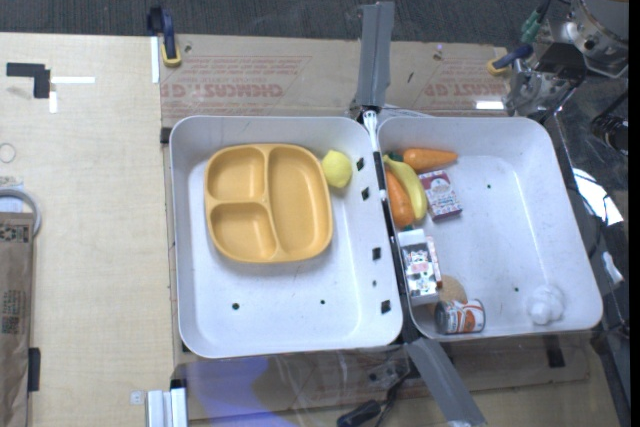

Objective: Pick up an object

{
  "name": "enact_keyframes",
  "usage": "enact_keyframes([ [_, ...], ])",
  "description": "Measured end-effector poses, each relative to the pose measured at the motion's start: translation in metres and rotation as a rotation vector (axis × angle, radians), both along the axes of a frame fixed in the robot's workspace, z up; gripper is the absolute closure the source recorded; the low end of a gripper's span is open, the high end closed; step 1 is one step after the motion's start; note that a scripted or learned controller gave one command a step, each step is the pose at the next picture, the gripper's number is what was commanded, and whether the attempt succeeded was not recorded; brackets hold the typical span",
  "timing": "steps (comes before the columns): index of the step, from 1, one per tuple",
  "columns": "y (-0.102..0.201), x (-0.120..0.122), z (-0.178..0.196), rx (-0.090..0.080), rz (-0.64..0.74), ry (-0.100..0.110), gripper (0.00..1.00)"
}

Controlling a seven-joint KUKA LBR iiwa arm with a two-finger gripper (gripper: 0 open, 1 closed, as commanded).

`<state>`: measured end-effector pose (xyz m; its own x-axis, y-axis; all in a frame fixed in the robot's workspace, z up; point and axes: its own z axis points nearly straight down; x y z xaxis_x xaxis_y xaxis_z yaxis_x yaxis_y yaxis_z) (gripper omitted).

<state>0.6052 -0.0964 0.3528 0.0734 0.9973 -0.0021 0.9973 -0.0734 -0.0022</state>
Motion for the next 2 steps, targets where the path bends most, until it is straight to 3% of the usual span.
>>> enact_keyframes([
  [1,0.071,0.006,0.014,0.000,-0.013,0.001,1.00],
  [2,0.145,0.032,-0.008,0.000,-0.124,0.001,1.00],
])
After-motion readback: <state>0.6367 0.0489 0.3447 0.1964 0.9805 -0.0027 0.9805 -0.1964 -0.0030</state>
